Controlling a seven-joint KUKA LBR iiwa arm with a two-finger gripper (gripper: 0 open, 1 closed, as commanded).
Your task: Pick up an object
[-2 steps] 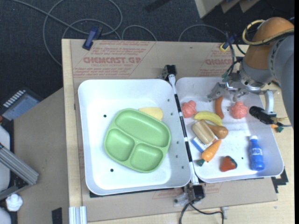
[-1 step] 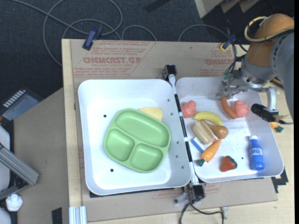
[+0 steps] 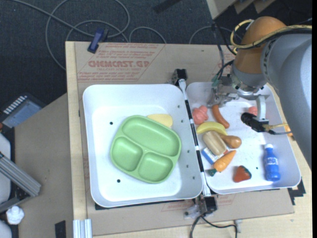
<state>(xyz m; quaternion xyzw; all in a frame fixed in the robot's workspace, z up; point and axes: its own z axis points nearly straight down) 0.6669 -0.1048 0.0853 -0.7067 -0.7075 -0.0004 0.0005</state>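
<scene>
End effector [image 3: 219,97] over right bin [image 3: 253,155], near orange-red sausage [image 3: 220,116]; green tray [image 3: 144,148] in left bin [image 3: 99,108]

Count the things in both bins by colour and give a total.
Green: 1, plate
Yellow: 2, banana, flat piece
Orange: 2, carrot, long piece
Brown: 2, roll, small oval
Blue: 2, bottle, piece under roll
Pink: 1, round piece
Red: 1, strawberry-like piece
Total: 11; a reddish bit by the arm is too hidden to count.

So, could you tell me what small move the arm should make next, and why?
Probably a short shift over the orange-red stick-shaped toy, then down: the gripper sits at the right bin's far end, and that toy lies closest to it.
</scene>
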